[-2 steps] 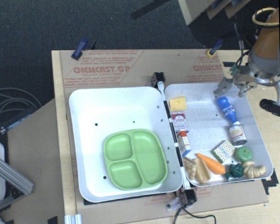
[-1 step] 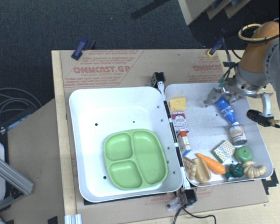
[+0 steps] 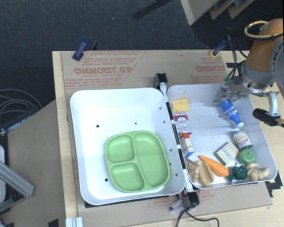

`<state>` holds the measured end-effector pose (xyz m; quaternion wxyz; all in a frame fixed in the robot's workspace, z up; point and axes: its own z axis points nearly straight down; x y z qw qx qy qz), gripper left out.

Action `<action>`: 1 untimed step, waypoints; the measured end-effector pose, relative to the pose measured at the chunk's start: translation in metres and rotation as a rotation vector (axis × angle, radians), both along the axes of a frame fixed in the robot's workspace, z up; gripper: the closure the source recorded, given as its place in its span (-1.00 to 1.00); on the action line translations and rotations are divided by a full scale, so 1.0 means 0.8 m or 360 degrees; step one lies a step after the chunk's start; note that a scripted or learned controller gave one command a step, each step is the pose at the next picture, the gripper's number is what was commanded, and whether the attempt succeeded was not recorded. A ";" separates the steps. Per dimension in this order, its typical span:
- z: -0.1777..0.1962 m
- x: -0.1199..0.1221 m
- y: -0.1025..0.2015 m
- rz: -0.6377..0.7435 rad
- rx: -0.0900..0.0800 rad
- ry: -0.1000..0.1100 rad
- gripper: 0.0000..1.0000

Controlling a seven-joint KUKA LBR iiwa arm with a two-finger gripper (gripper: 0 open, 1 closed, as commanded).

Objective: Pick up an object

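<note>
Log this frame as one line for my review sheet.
arm: over right white bin | hand: above blue-and-white tube | grasp: not confirmed | left bin: green divided plate

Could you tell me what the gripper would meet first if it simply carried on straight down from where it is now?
Most likely the blue tube, lying right below the gripper in the right bin; depth is unclear.

The gripper [image 3: 228, 94] hangs over a blue tube [image 3: 229, 112] in the right bin [image 3: 202, 97]; a green plate [image 3: 136, 160] lies left.

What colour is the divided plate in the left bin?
Light green; the camera view shows the plate clearly.
</note>
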<state>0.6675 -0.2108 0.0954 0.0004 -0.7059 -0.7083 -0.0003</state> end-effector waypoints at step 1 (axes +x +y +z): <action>0.115 -0.076 0.046 -0.0004 -0.0002 -0.0004 1.00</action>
